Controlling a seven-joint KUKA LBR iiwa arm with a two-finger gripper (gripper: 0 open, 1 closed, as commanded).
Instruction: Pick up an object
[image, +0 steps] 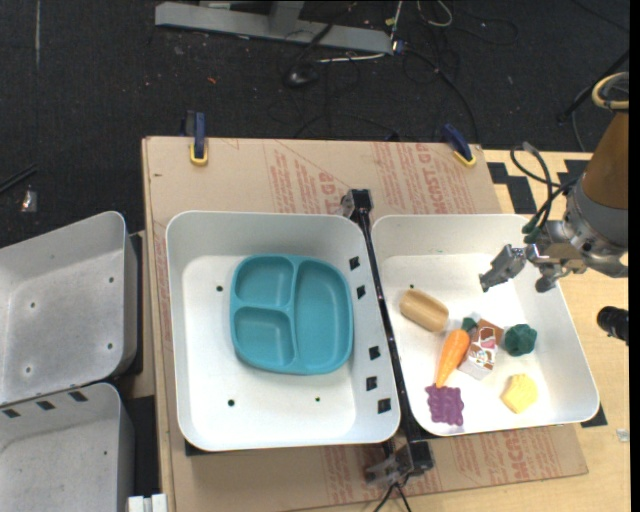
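The things I could pick up lie in the right bin (400, 235): a tan bread roll (425, 310) nearest the divider, an orange carrot (452, 355) slanting beside it, a small printed carton (482, 351) touching the carrot's upper end, its print too small for me to read, a dark green piece (519, 339) just right of the carton, a yellow chunk (518, 393) below that, and a purple grape cluster (445, 404) near the bin's front wall under the carrot's tip. My gripper (524, 269) hangs above the bin's upper right part, well apart from all of them; my two fingers (499, 270) stand spread and released, with nothing between them. The left bin (190, 300) holds a teal divided plate (292, 313) with three compartments, lying near its middle. Both bins sit on a cardboard sheet (280, 165) printed with red lettering that runs upside down and partly hidden, so I cannot read it. Yellow-tipped clamps (198, 138) grip the sheet's far edge. White perforated panels (60, 300) lie off to the left on the dark floor.
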